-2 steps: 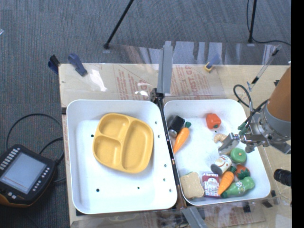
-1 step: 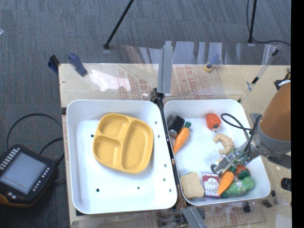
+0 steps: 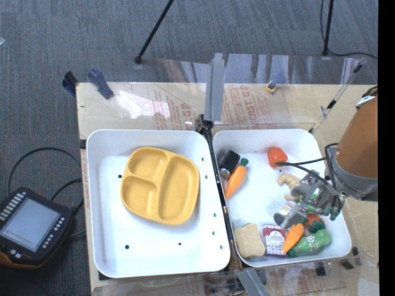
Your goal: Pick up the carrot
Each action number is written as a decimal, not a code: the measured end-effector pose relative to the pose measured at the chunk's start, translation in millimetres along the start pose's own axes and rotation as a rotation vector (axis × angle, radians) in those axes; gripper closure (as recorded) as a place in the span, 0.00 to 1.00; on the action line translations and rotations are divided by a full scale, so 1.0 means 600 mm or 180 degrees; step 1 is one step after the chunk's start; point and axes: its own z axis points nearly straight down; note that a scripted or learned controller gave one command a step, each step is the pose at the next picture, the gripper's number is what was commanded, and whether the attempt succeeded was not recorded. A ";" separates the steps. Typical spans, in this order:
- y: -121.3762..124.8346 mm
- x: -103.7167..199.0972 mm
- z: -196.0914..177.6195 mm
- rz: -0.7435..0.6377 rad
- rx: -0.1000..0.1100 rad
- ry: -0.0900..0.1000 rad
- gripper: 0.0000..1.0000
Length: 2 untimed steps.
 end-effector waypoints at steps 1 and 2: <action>0.031 0.021 -0.076 0.0397 -0.0001 -0.0005 0.00; 0.027 0.019 -0.088 0.0426 0.0004 0.0006 1.00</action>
